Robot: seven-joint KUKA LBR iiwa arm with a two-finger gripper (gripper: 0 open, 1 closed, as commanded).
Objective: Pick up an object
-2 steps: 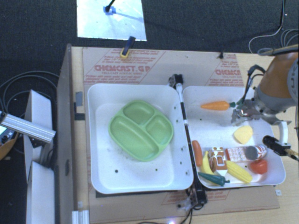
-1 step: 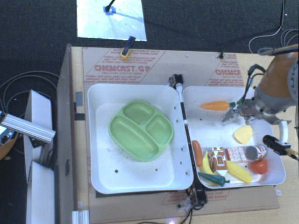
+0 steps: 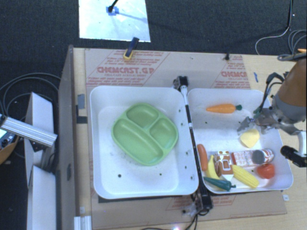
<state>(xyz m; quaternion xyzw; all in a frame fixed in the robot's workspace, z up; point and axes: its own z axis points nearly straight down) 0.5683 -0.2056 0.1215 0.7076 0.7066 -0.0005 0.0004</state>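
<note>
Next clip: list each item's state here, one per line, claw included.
claw: low in the right bin, above the yellow wedge
yellow wedge: flat on the bin floor
carrot: lying alone, on its side
green divided plate: upright in the left bin
tomato: resting in the corner

Tabletop (image 3: pixel 144 63): printed cardboard sheet. Directly on it, two white bins side by side, left bin (image 3: pixel 103 143), right bin (image 3: pixel 283 176), touching.

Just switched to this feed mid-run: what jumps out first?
The big green divided plate lying alone in the left bin. Next, the right bin with toy food crowded along its near edge, a carrot lying apart at the far side, and the gripper just above a pale yellow piece.
</note>
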